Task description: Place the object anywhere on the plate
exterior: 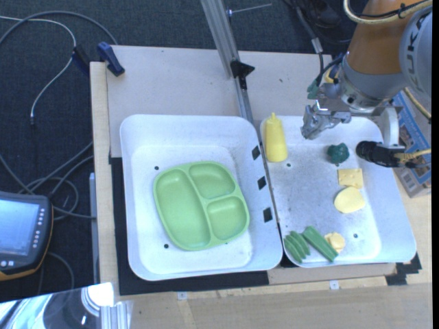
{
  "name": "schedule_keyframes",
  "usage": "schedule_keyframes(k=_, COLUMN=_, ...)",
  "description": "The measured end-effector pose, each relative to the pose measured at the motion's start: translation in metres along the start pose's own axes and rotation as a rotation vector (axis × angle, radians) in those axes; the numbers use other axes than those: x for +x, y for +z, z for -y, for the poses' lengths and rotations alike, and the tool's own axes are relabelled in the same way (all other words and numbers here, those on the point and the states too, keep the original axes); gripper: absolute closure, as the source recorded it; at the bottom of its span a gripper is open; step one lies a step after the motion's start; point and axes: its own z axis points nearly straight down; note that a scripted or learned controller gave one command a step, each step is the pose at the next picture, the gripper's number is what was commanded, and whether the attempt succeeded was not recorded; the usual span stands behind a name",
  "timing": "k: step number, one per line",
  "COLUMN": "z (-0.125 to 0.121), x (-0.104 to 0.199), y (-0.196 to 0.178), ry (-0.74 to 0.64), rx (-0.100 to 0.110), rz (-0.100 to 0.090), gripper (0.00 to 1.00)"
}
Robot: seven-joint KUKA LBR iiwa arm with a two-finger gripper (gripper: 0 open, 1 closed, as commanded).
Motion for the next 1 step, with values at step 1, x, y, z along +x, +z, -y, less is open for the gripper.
schedule_keyframes(k=1, z=0.0069, x=0.0482, y=0.0129, ry=0.001, rx=0.002, rz=0.001, gripper=1.0)
